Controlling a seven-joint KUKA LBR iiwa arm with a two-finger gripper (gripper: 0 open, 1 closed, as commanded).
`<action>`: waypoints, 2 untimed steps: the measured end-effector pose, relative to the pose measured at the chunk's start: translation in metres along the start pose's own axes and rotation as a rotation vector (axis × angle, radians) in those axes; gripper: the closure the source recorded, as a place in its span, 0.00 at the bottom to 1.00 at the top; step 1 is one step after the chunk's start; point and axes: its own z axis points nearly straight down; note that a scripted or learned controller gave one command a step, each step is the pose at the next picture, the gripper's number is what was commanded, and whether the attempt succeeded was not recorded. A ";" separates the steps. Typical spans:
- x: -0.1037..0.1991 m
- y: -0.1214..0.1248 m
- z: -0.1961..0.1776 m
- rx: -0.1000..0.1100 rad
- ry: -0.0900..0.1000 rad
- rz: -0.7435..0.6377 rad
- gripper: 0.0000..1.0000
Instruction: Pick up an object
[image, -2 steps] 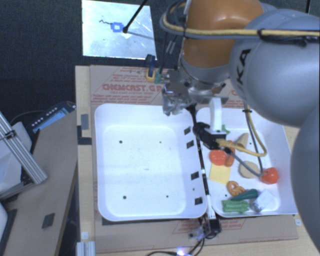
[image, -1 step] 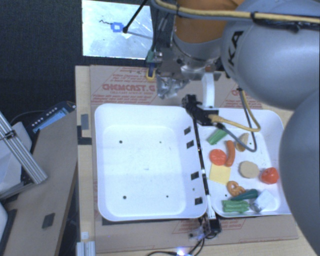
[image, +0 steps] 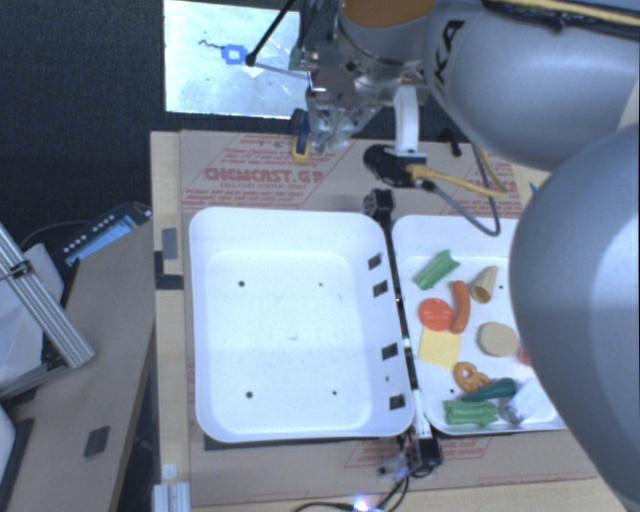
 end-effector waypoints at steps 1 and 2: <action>0.061 -0.012 -0.021 0.001 0.004 -0.005 1.00; 0.056 -0.001 -0.021 0.001 0.001 -0.001 1.00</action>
